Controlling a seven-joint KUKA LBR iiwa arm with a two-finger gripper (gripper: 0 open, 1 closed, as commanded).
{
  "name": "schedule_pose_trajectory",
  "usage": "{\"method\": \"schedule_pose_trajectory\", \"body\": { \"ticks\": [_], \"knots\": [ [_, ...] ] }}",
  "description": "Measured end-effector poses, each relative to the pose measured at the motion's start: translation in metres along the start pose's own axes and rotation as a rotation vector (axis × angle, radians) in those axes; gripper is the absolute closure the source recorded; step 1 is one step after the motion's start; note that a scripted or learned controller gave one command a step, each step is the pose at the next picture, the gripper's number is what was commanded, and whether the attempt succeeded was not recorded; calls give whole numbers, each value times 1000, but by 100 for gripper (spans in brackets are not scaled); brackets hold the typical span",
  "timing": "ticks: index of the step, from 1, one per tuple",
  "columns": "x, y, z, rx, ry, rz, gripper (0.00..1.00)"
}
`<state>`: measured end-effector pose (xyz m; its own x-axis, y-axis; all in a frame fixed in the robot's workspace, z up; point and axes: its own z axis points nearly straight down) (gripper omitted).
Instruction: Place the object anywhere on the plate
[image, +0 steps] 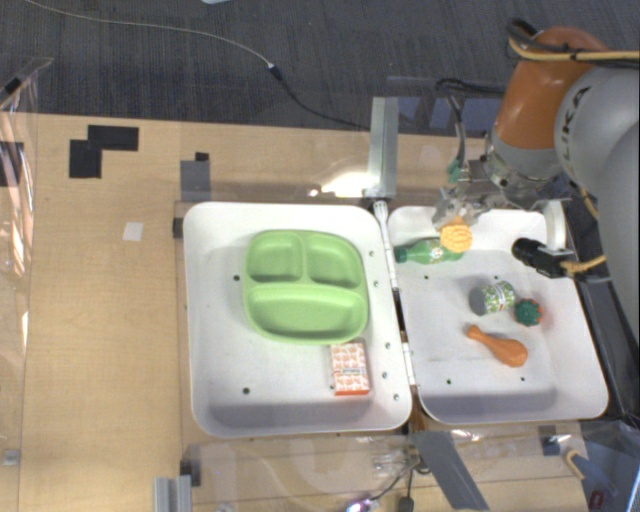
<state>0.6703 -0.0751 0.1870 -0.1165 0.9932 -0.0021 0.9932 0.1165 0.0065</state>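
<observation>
A green plate (303, 284) with three compartments lies in the left bin (215, 330), nothing on it. My gripper (456, 218) is over the back left corner of the right bin (570, 380). A small yellow round object (457, 238) sits between its fingertips, and the gripper is shut on it. The yellow object hangs just over the thick end of a green bottle (425, 253) that lies on its side by the bin's left wall.
In the right bin lie a small can (494, 296), a green lump (527, 313) and an orange drumstick-shaped toy (498, 345). A red and white box (349, 368) lies in the left bin, in front of the plate. A divider wall (392, 300) separates the bins.
</observation>
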Motion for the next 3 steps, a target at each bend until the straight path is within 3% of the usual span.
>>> {"method": "schedule_pose_trajectory", "body": {
  "ticks": [2,3],
  "knots": [
    [162,18,-8,0,3,-117,100],
    [161,18,-8,0,3,-116,0]
  ]
}}
